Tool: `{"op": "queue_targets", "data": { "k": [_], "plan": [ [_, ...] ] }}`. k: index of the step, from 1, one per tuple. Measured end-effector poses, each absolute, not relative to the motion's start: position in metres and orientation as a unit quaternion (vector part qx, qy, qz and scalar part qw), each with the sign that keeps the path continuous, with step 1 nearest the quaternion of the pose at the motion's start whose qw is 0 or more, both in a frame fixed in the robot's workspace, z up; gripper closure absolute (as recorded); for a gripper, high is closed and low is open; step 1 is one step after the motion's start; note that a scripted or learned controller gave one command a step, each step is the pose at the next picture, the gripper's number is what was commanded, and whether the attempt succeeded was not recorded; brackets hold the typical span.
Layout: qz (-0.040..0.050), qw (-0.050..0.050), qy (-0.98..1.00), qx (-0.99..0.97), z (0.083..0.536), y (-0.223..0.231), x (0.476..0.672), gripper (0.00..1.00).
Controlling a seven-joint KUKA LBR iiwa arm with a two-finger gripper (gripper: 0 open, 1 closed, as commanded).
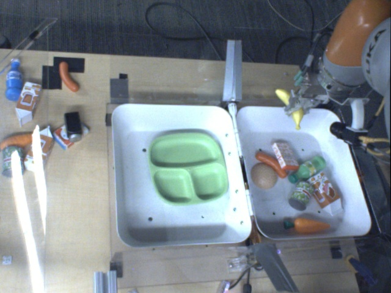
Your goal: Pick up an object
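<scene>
One banana (289, 103) seemingly hangs from the tool (300, 101) (above right bin (357, 182)).

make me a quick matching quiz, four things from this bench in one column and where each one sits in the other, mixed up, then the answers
Things:
1. green tray
2. carrot
3. blue bottle
4. yellow banana

Places:
A. on the bench at the far left, outside the bins
B. near the front edge of the right bin
C. in the middle of the left bin
D. at the back edge of the right bin, under the gripper

Pairs: 1-C, 2-B, 3-A, 4-D
</scene>
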State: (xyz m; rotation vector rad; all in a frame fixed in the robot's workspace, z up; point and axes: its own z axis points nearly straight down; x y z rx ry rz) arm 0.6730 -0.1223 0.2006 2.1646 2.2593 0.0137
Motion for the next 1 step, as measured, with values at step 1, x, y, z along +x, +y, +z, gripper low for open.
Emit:
{"op": "queue_targets", "data": {
  "k": [1],
  "plan": [
    [0.0019,0.003,0.739,0.674,0.1844,-0.1206,0.6706,1.00]
  ]
}}
